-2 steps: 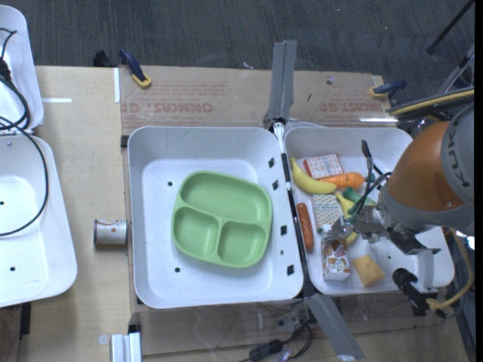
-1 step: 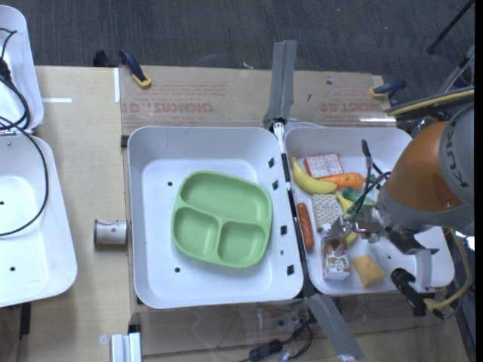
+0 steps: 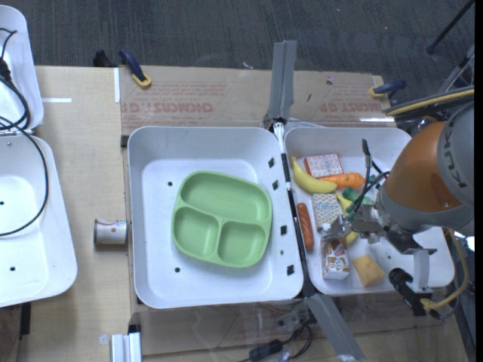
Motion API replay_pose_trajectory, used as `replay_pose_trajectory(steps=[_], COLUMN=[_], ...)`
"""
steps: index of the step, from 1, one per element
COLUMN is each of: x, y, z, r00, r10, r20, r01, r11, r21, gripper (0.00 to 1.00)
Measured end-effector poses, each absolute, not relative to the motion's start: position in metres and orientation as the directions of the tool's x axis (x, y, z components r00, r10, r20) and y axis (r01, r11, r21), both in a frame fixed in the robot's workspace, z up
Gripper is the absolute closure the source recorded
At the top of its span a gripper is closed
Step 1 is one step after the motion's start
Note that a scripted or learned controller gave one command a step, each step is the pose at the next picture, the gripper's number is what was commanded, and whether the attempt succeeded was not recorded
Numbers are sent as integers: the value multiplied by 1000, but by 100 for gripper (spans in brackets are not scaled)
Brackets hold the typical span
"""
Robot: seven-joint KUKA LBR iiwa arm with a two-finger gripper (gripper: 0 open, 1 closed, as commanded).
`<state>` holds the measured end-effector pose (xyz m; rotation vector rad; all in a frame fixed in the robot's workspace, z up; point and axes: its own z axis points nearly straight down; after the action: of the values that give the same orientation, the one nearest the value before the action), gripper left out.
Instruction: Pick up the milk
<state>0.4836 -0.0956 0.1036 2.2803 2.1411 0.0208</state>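
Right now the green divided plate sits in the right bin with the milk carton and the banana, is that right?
Not quite. The camera view shows the green divided plate in the left bin; the milk carton and the banana are in the right bin.

This is a robotics lab or test cell, not a home: a pale wooden counter (image 3: 83, 157) carries two shallow white plastic bins (image 3: 143, 202) clipped side by side, with printed cardboard sheeting (image 3: 204, 100) taped beneath them. Blue spring clamps (image 3: 134, 68) pin the sheeting, black cables (image 3: 23, 104) trail over white equipment at the left, and dark carpet (image 3: 226, 13) lies beyond.
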Motion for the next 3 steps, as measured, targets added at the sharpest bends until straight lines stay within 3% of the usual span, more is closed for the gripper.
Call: replay_pose_trajectory(steps=[1, 2, 3], x=[484, 486, 490], y=[-92, -95, -91], z=[103, 104, 116], r00=[332, 197, 191], r10=[943, 980, 981], r20=[13, 3, 12], r01=[943, 980, 981], r11=[-332, -197, -192], r21=[13, 24, 30], gripper=[0, 0, 100])
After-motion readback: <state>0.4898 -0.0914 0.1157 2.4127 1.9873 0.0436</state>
